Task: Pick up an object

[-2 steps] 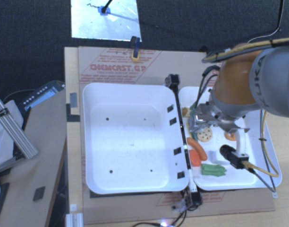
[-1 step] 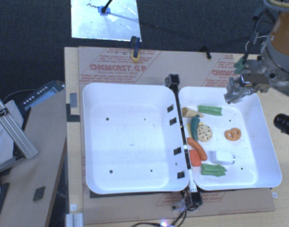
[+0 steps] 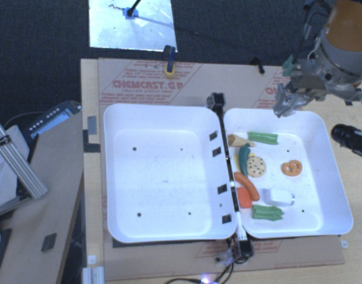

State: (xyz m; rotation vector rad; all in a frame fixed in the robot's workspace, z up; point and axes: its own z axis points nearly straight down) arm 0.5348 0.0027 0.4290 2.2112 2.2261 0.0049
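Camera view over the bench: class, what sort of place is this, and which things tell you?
Probably a robotics lab test bench: a grey arm with an orange band reaches in, two shallow white bins sit side by side, and small toy foods such as an orange pretzel lie inside one.

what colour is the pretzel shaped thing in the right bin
Orange, seen in the camera view: the pretzel lies in the right bin.

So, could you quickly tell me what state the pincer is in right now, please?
Pincer: nothing held; it hangs above the far rim of the right bin. Whether it is open or closed cannot be told.
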